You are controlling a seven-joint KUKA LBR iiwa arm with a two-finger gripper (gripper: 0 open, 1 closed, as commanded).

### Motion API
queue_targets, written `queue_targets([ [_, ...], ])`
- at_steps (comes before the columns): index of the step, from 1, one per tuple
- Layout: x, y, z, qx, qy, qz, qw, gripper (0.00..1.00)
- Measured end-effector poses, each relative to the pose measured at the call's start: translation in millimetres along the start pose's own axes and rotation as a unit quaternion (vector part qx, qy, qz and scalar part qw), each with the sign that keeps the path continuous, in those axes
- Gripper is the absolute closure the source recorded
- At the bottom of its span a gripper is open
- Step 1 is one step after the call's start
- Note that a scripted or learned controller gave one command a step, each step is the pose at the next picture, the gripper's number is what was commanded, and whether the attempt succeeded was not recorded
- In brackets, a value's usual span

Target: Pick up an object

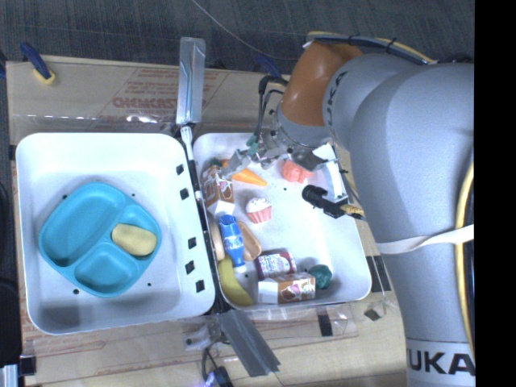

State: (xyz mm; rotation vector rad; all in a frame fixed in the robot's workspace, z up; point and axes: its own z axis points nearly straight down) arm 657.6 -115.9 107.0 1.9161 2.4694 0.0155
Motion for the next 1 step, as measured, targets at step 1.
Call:
queue_targets([
  [1, 4.4, 2.7, 9.5, 0.005, -0.001, 0.109, 0.994, 0.0],
])
